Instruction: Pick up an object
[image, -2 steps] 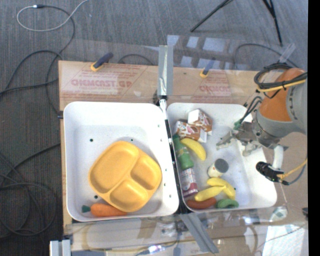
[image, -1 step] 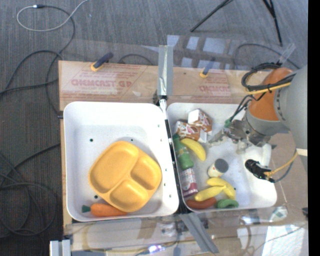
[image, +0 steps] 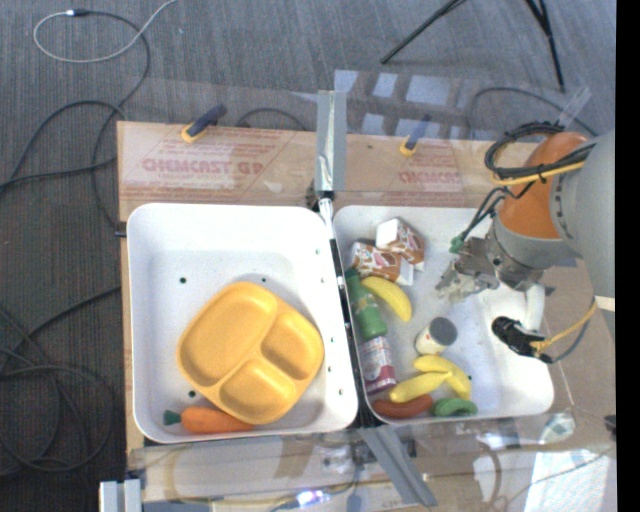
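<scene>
the hand (image: 468, 278) is hovering over the upper right part of the right bin (image: 520, 395), hanging off the grey arm (image: 600, 220) that is reaching in from the right, with the orange band (image: 545, 185) just above the wrist. from where i am standing i cannot tell its state; the end of it is a dark, cluttered shape against the white floor, and nothing is visibly caught in it.

no object is singled out, so the nearest loose pieces are the candidates. a small grey round piece (image: 438, 332) is lying just below the hand and slightly to its left, apart from it, on bare floor. the upper banana (image: 388, 296) is lying further left, tilted, beside a green bottle (image: 367, 305) that is running along the bin's left wall. a pair of snack packets (image: 390, 252) is sitting up and left of the hand. a second banana (image: 443, 370), a red pepper (image: 405, 407) and a green piece (image: 455, 407) are crowding the near edge.

judgement: the step in hand is the approach before descent. doing it well probably means choosing a piece with free floor on both sides, centring over it, and turning the wrist so the closing line is crossing the narrow dimension. the upper banana looks workable but the bottle is crowding one side.

the left bin (image: 150, 260) is holding a yellow divided tray (image: 252, 350) and a carrot (image: 210, 421), well apart from the hand.
</scene>
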